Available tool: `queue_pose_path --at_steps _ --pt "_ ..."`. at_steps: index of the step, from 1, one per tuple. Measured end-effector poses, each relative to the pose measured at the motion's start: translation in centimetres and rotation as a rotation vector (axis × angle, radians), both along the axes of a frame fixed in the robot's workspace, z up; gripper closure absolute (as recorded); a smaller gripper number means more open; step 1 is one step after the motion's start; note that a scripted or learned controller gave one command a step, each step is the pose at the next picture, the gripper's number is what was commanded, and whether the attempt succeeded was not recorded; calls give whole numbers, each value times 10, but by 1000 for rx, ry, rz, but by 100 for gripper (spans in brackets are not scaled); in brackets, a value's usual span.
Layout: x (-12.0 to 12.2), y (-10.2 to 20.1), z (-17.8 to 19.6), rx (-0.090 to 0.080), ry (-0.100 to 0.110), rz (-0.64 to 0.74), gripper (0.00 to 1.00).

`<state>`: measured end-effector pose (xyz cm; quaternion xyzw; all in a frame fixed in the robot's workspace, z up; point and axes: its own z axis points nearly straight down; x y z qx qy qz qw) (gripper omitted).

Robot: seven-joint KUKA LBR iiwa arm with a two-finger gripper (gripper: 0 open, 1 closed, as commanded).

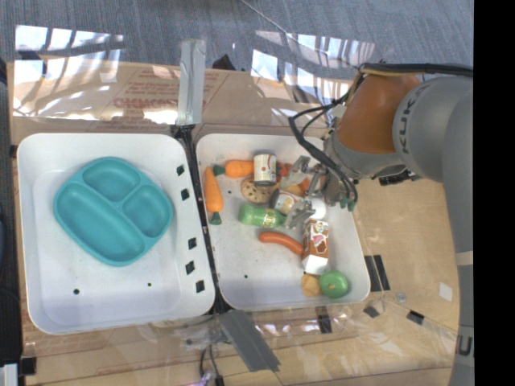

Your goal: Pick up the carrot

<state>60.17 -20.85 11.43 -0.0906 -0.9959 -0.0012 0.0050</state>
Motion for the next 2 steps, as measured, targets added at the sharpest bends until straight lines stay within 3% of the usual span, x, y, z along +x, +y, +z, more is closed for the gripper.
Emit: queue_pose_path --at_steps 1,2 --pt "43 33 -8 -3 -12 104 0" --pt "44 34 3 -5 -15 112 100"
